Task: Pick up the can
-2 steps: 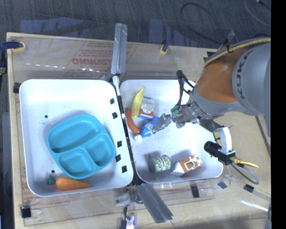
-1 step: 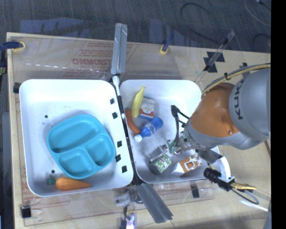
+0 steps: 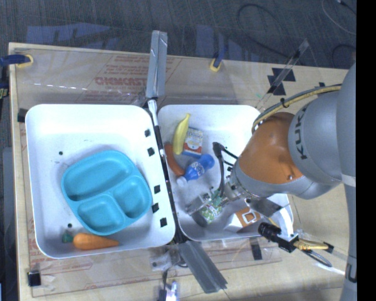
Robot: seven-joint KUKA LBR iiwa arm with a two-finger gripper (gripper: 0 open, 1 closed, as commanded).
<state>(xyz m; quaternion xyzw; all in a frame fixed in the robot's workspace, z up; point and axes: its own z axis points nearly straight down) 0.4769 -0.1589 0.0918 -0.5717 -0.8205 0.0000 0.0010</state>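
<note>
I see the arm (image 3: 301, 149) reaching in from the right over the right bin (image 3: 238, 115). Its orange band sits above the bin's right half, and the wrist hides most of what lies below it.

The claw (image 3: 220, 196) is low in the right bin, near the bin's front wall. I cannot tell its state: the fingers are lost against dark clutter and the wrist above.

The can (image 3: 208, 211) reads as a small greenish, shiny cylinder lying tilted on the bin floor, toward the front middle. It lies just beside the claw, on its lower left as I view it. I cannot tell whether the two touch, and I see nothing clearly between the fingers.

Other items in the right bin: a banana (image 3: 182, 132) standing along the back left, a small carton (image 3: 193, 141) just beside it, a blue bottle (image 3: 197, 167) with a white cap in front of those, and an orange piece (image 3: 172, 158) against the left wall. A white and orange box (image 3: 245, 217) lies under the wrist near the front right.

The left bin (image 3: 44, 143) holds a blue tray (image 3: 106, 192) with three compartments, and a carrot (image 3: 94, 241) lies at the front wall, apart from the tray.

Both bins sit on the counter (image 3: 69, 74).
</note>
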